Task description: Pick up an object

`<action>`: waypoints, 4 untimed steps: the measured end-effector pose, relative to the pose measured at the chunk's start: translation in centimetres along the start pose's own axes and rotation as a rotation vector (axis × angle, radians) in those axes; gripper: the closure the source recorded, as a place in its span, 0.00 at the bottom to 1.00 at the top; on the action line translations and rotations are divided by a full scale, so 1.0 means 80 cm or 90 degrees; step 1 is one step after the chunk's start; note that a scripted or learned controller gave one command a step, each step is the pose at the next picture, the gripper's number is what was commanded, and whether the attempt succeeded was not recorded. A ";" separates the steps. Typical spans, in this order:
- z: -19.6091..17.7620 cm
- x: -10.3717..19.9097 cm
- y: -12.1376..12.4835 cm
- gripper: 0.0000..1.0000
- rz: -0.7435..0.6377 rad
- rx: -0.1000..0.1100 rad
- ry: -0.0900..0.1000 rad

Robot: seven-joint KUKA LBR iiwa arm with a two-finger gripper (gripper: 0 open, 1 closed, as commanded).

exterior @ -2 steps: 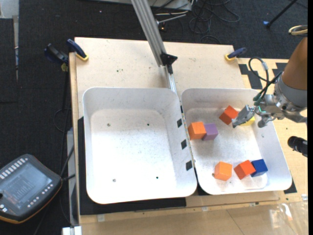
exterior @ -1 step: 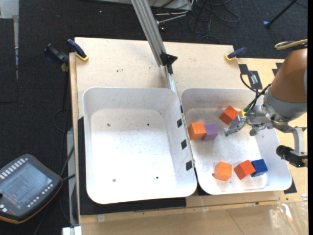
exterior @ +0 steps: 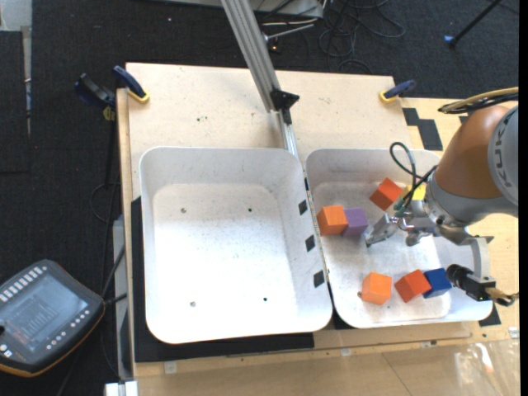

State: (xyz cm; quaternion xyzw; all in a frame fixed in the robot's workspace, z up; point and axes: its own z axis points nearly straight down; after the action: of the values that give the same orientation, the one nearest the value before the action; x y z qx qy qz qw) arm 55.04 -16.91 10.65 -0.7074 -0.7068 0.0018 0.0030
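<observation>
pale speckled bench [exterior: 214,106] has two white bins on it, left bin [exterior: 223,246] and right bin [exterior: 342,167], side by side

Gripper [exterior: 381,235] beside purple cube [exterior: 355,218].

Smooth white plastic bins [exterior: 223,180] sit on a matt, speckled wooden bench [exterior: 214,106].

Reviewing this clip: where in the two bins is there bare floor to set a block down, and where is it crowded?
The left bin has bare floor wall to wall. In the right bin, a bare strip lies along the far wall, above the orange cube and purple cube. Crowded: the near right corner, with another orange cube, red cube, blue cube, and the gripper mid-bin.
</observation>
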 end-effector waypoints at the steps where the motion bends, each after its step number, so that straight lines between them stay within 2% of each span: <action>1: 0.015 0.001 0.000 0.00 -0.001 -0.003 -0.001; 2: 0.001 0.000 0.001 1.00 0.000 -0.005 -0.001; 4: -0.152 -0.005 -0.007 1.00 -0.002 -0.009 -0.003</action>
State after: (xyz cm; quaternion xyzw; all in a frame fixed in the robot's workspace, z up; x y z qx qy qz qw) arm 54.55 -17.32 22.85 -0.7063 -0.7079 -0.0018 -0.0037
